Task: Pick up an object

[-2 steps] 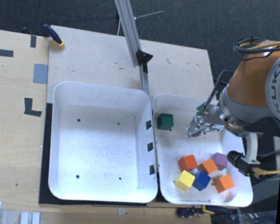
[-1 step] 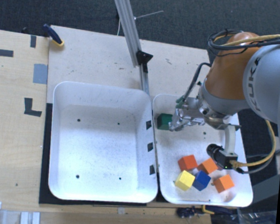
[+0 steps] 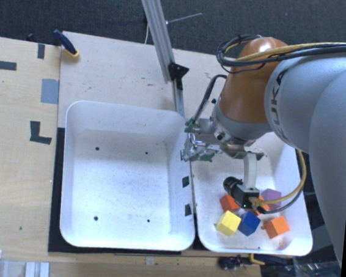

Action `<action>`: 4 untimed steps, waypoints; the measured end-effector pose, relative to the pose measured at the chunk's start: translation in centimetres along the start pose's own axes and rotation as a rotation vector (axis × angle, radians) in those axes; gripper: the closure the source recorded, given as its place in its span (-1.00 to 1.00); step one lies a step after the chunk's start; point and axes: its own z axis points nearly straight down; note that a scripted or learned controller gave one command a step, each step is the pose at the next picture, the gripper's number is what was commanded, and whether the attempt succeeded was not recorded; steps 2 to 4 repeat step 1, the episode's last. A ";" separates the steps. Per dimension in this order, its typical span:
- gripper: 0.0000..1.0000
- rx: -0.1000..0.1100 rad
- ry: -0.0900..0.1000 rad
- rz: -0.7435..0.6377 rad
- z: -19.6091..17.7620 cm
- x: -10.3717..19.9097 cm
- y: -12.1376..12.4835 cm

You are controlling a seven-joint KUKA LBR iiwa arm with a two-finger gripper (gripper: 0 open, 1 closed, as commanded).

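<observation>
My gripper (image 3: 198,148) hangs over the left wall of the right bin (image 3: 299,197), near the rim shared with the left bin (image 3: 126,114). Several small blocks lie in the right bin's near corner: a yellow cube (image 3: 228,223), a blue cube (image 3: 250,223), an orange cube (image 3: 277,226), a red-orange block (image 3: 228,203) and a purple block (image 3: 271,195). The gripper is up and to the left of this cluster, apart from it. Nothing shows in its grasp.
The big grey arm with its orange band (image 3: 252,88) covers the far half of the right bin. A slanted metal rail (image 3: 161,41) runs down to the bins' far edge. A blue and yellow tool (image 3: 66,42) lies on the bench at far left.
</observation>
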 end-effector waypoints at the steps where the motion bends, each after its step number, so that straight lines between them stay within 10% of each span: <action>1: 1.00 -0.001 0.000 0.001 1.0 4.9 0.6; 4: 1.00 -0.001 0.000 0.001 1.0 4.9 0.6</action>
